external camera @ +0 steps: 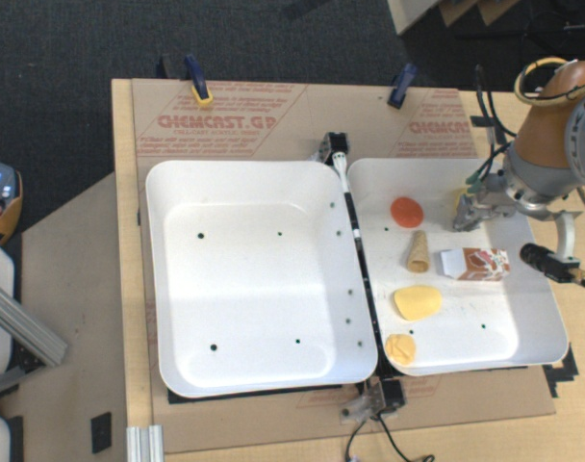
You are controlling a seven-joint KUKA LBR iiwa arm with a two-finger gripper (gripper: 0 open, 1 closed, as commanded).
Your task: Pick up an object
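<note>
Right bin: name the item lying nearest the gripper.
The round orange-red disc: it lies closest to the gripper, left of it; the other items sit lower.

overhead, slanted, likely mid-range, both bins (167,258)

Arm (547,142) reaching from right, wrist down, gripper (469,215) low

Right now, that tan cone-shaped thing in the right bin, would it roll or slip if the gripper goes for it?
The cone lies on its side on the smooth bin floor, so a nudge would probably roll it in a curve. Its taper may let it squirt out of a pinch. It looks small and probably light.
</note>
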